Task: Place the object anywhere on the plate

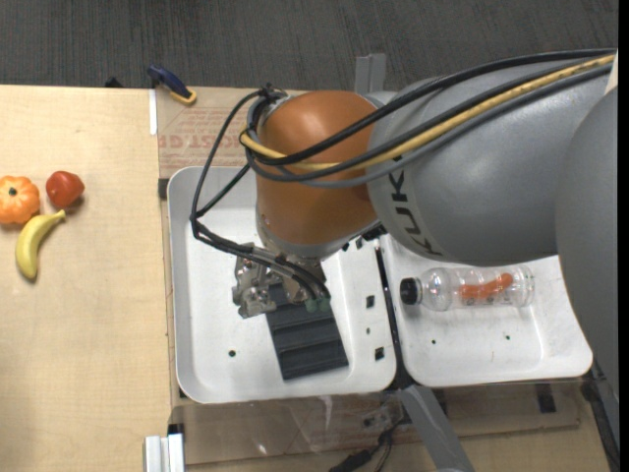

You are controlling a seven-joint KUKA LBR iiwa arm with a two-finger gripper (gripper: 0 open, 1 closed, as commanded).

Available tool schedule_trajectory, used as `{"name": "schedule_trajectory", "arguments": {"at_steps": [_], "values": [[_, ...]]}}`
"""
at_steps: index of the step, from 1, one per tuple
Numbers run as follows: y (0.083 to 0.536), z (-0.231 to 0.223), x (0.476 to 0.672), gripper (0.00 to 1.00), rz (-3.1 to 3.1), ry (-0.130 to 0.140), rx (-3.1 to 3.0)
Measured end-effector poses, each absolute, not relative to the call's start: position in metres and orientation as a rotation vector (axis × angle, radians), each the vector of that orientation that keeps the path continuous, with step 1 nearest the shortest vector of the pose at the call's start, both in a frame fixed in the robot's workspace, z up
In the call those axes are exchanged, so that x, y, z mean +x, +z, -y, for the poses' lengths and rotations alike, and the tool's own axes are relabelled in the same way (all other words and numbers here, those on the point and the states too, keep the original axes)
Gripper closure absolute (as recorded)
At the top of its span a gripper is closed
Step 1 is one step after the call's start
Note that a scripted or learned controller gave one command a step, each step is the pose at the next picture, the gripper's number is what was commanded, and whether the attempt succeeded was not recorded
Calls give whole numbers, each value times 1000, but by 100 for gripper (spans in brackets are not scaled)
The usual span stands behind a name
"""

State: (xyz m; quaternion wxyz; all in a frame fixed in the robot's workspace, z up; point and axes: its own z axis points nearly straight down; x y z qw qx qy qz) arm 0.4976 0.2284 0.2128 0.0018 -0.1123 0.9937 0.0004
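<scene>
We are hovering the end effector (257, 295) over the left bin (201, 352), just beside the dark block (310, 340), likely lining up; its state we cannot tell.

The tool (257, 293) hovers above a dark ridged block (308, 340) in the left bin (201, 362).

Arm (413, 165) overhangs left bin (201, 362); bottle (467, 290) occupies right bin (491, 357).

Banana (32, 245), tomato (64, 188) and orange (17, 201) together on wooden board (88, 362).
</scene>
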Motion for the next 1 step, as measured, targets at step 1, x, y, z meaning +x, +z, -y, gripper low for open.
{"name": "schedule_trajectory", "arguments": {"at_steps": [1], "values": [[91, -228, 501, 100, -3142, -1, -36]]}}
